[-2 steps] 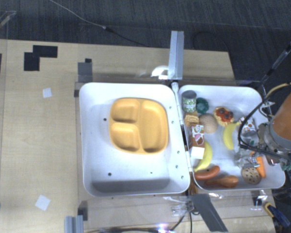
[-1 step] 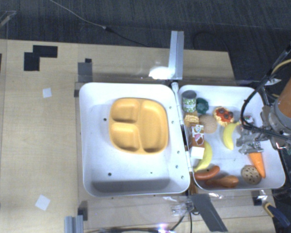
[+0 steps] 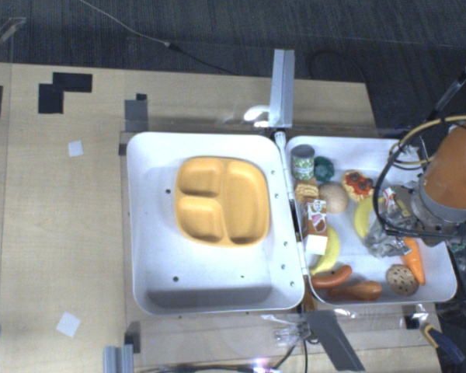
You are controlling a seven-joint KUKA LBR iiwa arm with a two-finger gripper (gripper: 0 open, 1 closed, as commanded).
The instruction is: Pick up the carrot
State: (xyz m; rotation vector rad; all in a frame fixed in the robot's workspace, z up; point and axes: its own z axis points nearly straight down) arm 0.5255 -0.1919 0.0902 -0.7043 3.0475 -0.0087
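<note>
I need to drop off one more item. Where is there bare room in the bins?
Left bin: bare floor all around the yellow tray, widest along its near edge. Right bin: crowded with food, the tool by the carrot.

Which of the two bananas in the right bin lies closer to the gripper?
The upper banana, beside the gripper. The other banana lies further left, near the divider, above the sausages.

No text, number or brand could be read anywhere. The small carton [image 3: 317, 216] near the middle of the right bin [image 3: 443, 286] bore printing too blurred to make out.
</note>
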